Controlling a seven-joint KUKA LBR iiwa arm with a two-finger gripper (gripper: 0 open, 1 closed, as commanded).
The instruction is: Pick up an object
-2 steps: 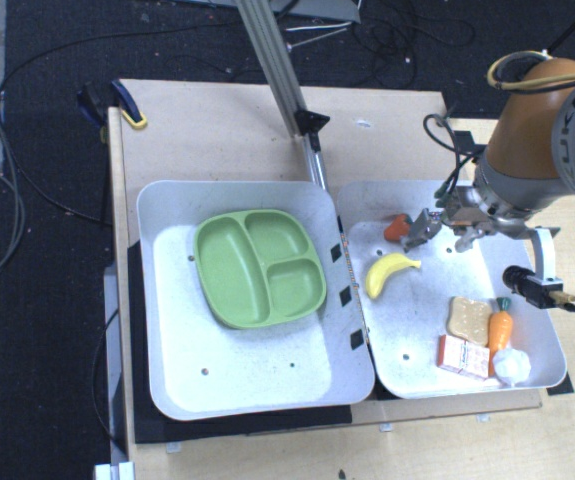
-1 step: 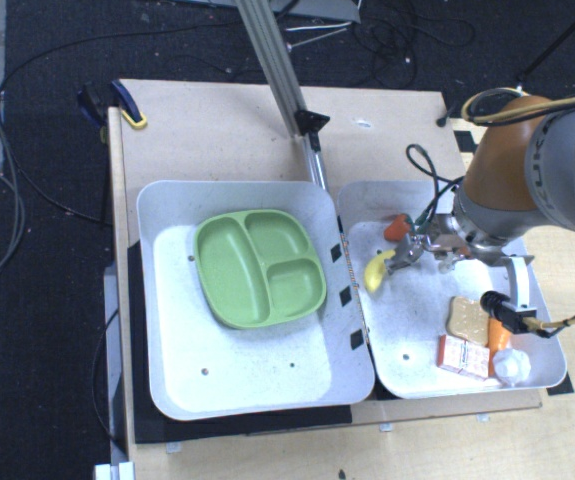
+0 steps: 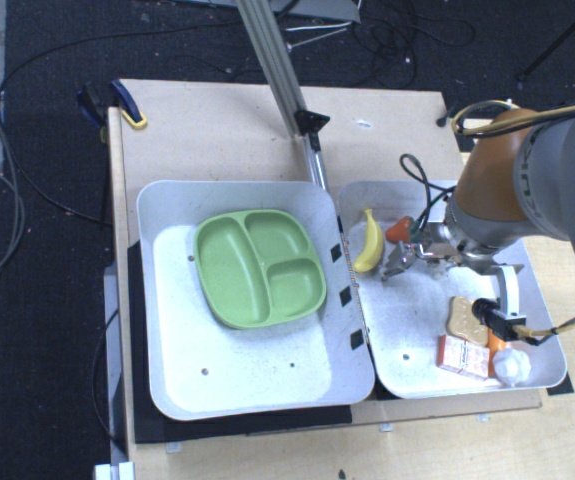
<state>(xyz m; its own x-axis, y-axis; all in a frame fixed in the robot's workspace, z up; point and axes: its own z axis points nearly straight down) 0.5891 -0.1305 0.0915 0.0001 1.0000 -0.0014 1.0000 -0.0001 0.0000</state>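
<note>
My gripper (image 3: pixel 401 263) hangs low over the right bin (image 3: pixel 407 338), in its upper left part. A yellow banana (image 3: pixel 368 244) lies just left of it along the bin's left wall. A small red-orange object (image 3: pixel 398 230) sits right above the gripper, close to the banana's top. Nothing shows held in the gripper. Lower right in the same bin lie a tan slice of toast (image 3: pixel 463 318), a red and white box (image 3: pixel 464 356), a small orange piece (image 3: pixel 495 343) and a white lump (image 3: pixel 512 368).
The left bin (image 3: pixel 177 358) holds a green divided plate (image 3: pixel 261 267). A slanted metal pole (image 3: pixel 272 48) crosses the bench's back. The arm's orange band (image 3: pixel 492 173) and grey body hang over the right bin's upper right. Black cables (image 3: pixel 422 183) loop near the wrist.
</note>
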